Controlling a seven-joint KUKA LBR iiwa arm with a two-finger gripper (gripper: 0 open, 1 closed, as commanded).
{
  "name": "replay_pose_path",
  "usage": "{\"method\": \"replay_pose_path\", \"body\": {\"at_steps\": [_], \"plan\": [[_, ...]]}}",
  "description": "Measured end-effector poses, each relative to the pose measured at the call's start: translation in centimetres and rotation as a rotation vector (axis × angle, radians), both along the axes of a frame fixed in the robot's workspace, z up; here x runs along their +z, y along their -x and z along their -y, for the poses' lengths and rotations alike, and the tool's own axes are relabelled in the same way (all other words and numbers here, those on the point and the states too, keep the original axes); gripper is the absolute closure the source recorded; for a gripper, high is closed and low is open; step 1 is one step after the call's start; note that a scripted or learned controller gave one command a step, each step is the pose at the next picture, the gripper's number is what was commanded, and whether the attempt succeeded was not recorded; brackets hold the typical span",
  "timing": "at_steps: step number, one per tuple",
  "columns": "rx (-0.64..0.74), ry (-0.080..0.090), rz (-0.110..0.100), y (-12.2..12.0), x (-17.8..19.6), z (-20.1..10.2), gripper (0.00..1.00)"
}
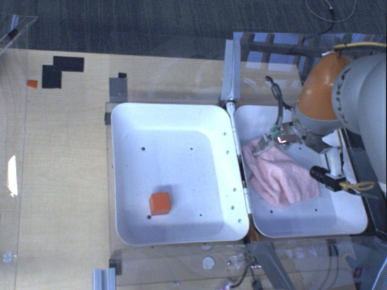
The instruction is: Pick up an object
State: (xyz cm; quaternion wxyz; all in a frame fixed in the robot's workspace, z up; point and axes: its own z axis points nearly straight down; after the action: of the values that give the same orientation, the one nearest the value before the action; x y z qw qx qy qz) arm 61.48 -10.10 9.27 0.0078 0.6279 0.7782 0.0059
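The pink cloth (281, 177) lies bunched in the right bin (314, 222), the gripper (270, 142) at its upper-left edge — soft, light, floppy, best pinched at a raised fold — whether it's clenched, I cannot tell.

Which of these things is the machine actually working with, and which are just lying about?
Part of the job:
- gripper, down at the upper edge of the pink cloth in the right bin
- orange block in the left bin, another possible pick

Just lying about:
- black shapes and small orange square on the bench
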Motion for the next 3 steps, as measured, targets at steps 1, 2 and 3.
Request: {"method": "replay_pose_path", "body": {"at_steps": [1,2,3], "plan": [[0.061,0.003,0.001,5.5,0.0,1.8,0.00],[-0.174,-0.003,0.000,2.0,0.0,-1.3,0.00],[-0.112,-0.001,-0.003,-0.6,0.0,-1.7,0.00]]}}
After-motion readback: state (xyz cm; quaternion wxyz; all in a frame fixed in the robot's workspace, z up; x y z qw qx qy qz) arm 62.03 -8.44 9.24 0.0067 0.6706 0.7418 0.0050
